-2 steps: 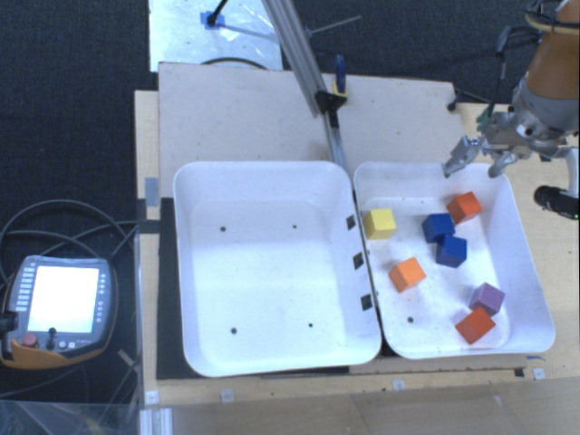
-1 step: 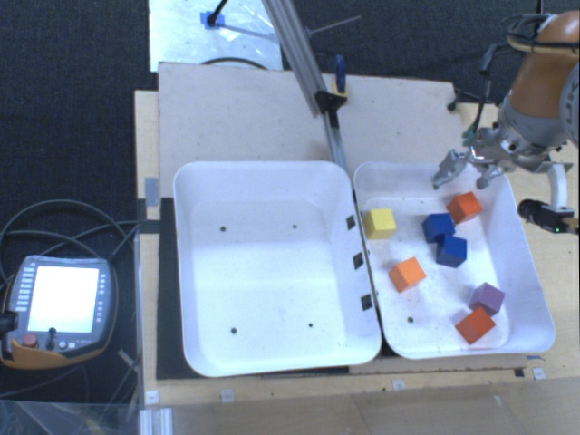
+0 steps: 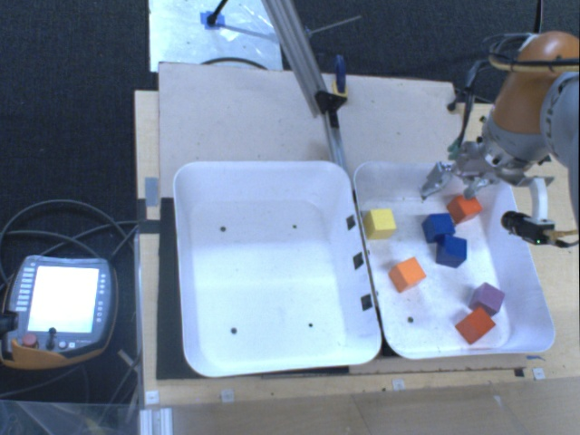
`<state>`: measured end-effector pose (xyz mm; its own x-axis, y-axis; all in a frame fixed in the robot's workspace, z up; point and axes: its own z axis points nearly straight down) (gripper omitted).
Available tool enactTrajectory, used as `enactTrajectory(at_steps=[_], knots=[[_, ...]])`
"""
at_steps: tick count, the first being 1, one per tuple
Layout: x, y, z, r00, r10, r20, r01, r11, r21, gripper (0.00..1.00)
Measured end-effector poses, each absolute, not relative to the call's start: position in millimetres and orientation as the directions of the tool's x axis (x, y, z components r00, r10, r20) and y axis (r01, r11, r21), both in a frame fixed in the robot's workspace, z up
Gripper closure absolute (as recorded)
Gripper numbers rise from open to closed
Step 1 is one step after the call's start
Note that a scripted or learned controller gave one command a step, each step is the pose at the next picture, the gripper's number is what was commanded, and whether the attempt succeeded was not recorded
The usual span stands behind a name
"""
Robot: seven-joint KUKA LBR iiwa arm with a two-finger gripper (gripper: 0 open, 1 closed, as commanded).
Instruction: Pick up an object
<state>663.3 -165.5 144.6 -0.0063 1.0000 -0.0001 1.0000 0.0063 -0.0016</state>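
Note:
The right bin [image 3: 518, 270] holds several small blocks. A yellow block [image 3: 380, 223] lies at its left side, and two blue blocks [image 3: 438, 227] [image 3: 451, 250] touch near the middle. An orange block [image 3: 407, 274] sits lower left, with a purple block [image 3: 487, 296] and a red-orange block [image 3: 475, 325] at the lower right. Another red-orange block [image 3: 464, 208] lies near the bin's far side. My gripper [image 3: 453, 183] hangs over that far side, just above and behind this block. Its fingers are spread open with nothing between them.
The left bin [image 3: 263, 175] stands beside the right one, their walls meeting in the middle. A slanted metal pole [image 3: 294, 43] crosses the back of the bench. A teach pendant [image 3: 59, 308] with cables lies off the bench at the left.

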Motion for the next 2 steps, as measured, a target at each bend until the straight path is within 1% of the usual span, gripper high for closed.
enactTrajectory(at_steps=[1,2], knots=[[665.4,-166,159,-0.01,1.0,-0.002,1.0,0.01,0.006,1.0],[664.7,-165,204,-0.005,1.0,-0.002,1.0,0.005,0.007,1.0]])
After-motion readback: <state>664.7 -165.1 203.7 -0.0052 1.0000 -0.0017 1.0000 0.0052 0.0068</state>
